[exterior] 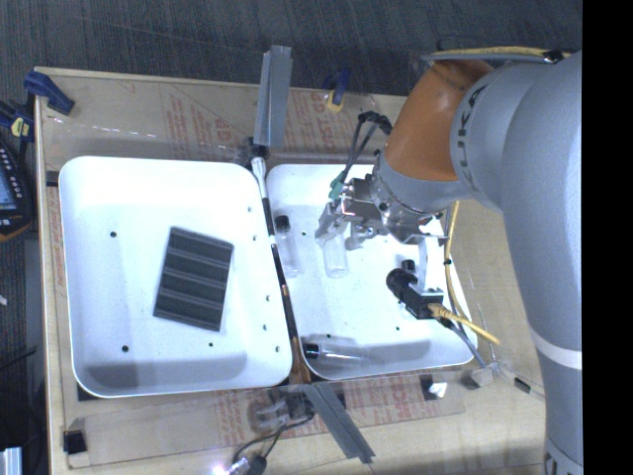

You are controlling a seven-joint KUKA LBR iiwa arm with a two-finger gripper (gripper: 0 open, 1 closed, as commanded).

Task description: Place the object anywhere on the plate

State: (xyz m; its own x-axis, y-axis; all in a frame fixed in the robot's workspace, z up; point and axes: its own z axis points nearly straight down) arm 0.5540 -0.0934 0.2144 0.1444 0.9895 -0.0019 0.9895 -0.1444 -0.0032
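Observation:
A dark grey ribbed plate (195,278) lies flat in the left bin (99,196), a little left of the bin's middle. My gripper (338,234) hangs over the upper left part of the right bin (376,330), well apart from the plate. A small clear piece (336,259) sits right under the gripper; whether it is gripped is unclear. A clear vial with a black cap (285,241) lies against the right bin's left wall. Another clear tube with a dark end (332,349) lies along that bin's front wall.
The wall between the two bins (275,265) runs between gripper and plate. A black fitting with a yellow cable (420,300) hangs from the arm over the right bin. A grey bar (272,92) stands behind the bins.

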